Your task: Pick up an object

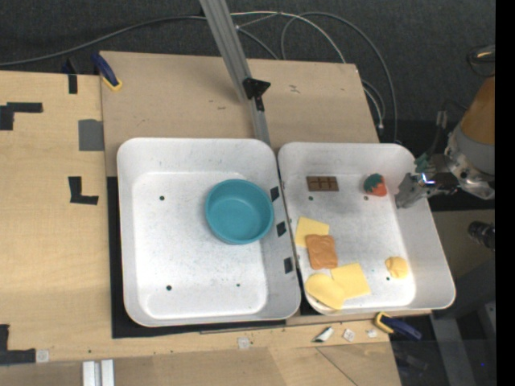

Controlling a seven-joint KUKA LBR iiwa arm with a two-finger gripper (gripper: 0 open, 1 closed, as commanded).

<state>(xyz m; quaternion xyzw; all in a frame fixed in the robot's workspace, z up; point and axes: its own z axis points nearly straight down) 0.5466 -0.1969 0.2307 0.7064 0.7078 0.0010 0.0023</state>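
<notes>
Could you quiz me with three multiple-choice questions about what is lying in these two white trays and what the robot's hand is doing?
1. Where is the round teal plastic bowl?
A. In the left white bin
B. In the right white bin
C. On the wooden bench

2. What colour is the small flat rectangular bar near the right bin's far wall?
A. Blue
B. Brown
C. White

3. Where is the robot's gripper?
A. Pressed into the bowl
B. Over the left bin's middle
C. At the right bin's right rim, near the small red and green toy

Answers: 1 A, the bowl sits alone in the left bin. 2 B, the bar is dark brown. 3 C, the gripper hangs by the right rim beside the toy.
</notes>
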